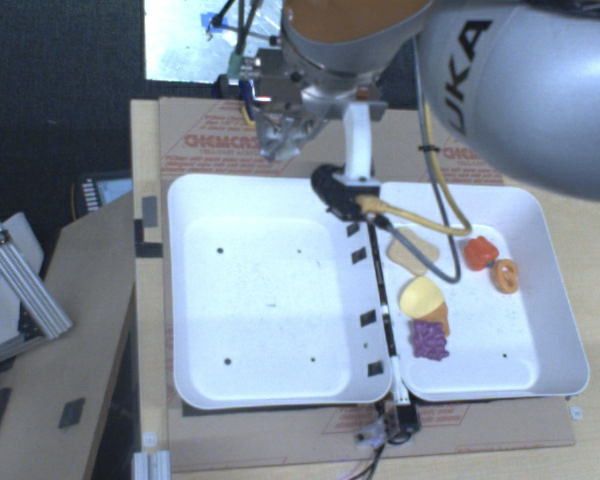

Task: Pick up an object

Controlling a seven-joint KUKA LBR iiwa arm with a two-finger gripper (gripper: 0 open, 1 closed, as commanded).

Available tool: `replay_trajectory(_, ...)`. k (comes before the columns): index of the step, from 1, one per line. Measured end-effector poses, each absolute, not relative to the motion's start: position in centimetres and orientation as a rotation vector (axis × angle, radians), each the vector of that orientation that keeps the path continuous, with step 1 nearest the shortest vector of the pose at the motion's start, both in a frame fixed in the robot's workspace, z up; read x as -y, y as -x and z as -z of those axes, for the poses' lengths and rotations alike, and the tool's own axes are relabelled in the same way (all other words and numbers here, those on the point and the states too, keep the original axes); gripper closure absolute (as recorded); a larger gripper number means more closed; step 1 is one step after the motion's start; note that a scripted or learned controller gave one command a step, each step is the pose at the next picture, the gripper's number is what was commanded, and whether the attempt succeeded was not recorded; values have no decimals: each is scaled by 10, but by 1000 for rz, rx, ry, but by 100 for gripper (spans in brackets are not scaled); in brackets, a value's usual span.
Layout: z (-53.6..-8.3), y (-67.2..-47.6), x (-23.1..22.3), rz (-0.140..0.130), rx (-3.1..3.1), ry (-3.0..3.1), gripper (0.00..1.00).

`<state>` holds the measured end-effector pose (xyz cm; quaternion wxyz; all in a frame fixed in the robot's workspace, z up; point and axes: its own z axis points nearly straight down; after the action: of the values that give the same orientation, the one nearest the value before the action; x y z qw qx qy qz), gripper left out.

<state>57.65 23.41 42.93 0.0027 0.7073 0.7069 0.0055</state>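
**binwatcher:** Quick rundown, front to back. Everything sits on the bench (90, 268), on a sheet of cardboard (210, 133) with red print. All the stuff to grab is in the right bin (505, 353). Closest to the front there's a bunch of purple grapes (430, 341), right by the wall between the two bins.

**gripnrip:** And the yellow thing behind it?

**binwatcher:** A rounded yellow piece (420, 294), with a little orange bit (441, 318) tucked between it and the grapes, touching both as far as I can see. Further back is a flat tan slice (410, 253), also close to the dividing wall. Off toward the right side of that bin you've got a red piece (480, 252) and an orange ring (507, 276), just beside each other.

**gripnrip:** Where's the tool?

**binwatcher:** Way at the back. The tool (278, 140) hangs over the cardboard just past the far rim of the left bin (260, 308), well apart from all the objects. It's blurry, so I honestly can't tell if it's wide or narrow. The grey arm (520, 78) fills the top right.
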Motion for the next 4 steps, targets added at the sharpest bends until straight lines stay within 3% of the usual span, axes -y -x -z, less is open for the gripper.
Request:
replay_trajectory(1, -536, -589, -234, -22, -2221, -2213, 100)
replay_trajectory(2, -411, -507, -175, 22, -2223, -2229, 100)
replay_trajectory(3, -538, -513, -70, -20, -2202, -2223, 100)
replay_trajectory(4, -482, -537, -167, 2, -2237, -2211, 100)
